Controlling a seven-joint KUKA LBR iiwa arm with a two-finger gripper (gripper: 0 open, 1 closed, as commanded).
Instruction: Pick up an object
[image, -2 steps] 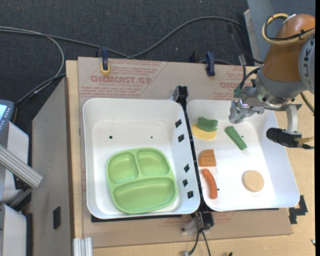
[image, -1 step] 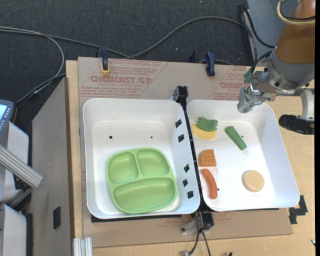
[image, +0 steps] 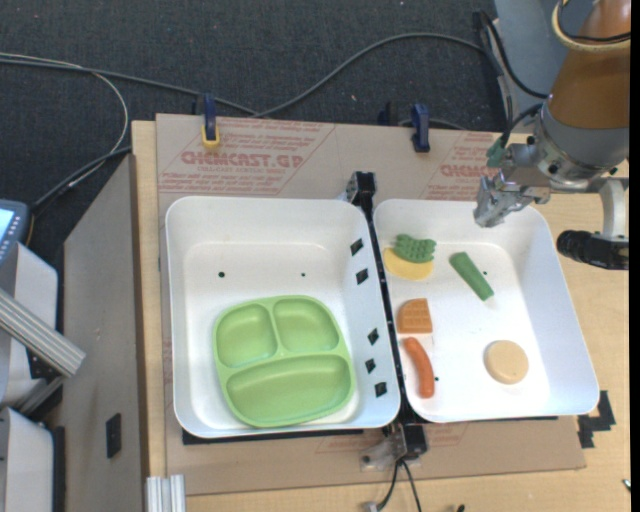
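Spanning most of the frame, the brown bench board (image: 300, 150) carries two shallow white bins side by side, with a blue clamp (image: 420, 128) at its 12 o'clock edge and a yellow-tipped clamp (image: 209, 122) toward 11 o'clock. The left bin (image: 200, 240) holds a green divided plate (image: 285, 358) in its 6 o'clock half; the plate has three compartments and lies flat. The right bin (image: 560, 300) holds five food items. The grey arm (image: 585, 75), with its orange band, enters from the 2 o'clock corner of the view, and its gripper (image: 497, 205) sits over the right bin's 12 o'clock rim, apart from every item. Whether the claw is apart or together cannot be determined at this angle. Among the candidate items, a yellow piece topped with green (image: 412, 256) lies at 10 o'clock in the right bin, close to the divider between the bins. A green bean-shaped stick (image: 471, 275) lies just beside it toward 3 o'clock, tilted diagonally. An orange waffle-like square (image: 415, 317) sits near the divider at 9 o'clock. A red-orange sausage (image: 421, 367) lies at 7 o'clock, just below the square. A tan round cookie (image: 506, 361) rests at 5 o'clock, well apart from the sausage.
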